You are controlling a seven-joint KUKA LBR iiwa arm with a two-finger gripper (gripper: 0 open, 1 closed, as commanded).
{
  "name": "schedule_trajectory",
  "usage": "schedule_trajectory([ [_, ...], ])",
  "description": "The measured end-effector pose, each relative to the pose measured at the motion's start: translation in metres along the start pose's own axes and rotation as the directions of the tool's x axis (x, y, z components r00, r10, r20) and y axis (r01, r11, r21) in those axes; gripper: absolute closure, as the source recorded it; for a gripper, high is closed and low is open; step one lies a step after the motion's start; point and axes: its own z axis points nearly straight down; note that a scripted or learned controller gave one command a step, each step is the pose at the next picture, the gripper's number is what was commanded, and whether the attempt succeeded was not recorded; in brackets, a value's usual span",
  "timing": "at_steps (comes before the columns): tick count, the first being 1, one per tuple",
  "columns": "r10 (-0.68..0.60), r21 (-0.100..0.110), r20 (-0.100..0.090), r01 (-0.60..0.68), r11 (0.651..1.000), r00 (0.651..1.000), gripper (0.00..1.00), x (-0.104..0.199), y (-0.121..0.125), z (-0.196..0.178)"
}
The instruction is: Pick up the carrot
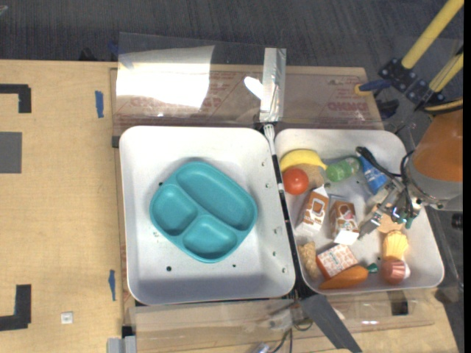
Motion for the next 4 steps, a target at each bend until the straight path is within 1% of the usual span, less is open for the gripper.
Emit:
schedule_trajectory([
  [1, 0.038, -0.002, 0.000, -0.038, 0.999, 0.999, 0.00, 0.017, -0.005, -0.001],
  [2, 0.060, -0.002, 0.001, -0.060, 0.998, 0.998, 0.00, 0.040, -0.010, -0.001],
  [3, 0.058, -0.005, 0.005, -0.058, 0.998, 0.998, 1.00, 0.039, -0.008, -0.013],
  [4, 0.195, -0.002, -0.003, -0.195, 0.981, 0.981, 1.00, 0.062, 0.041, -0.073],
])
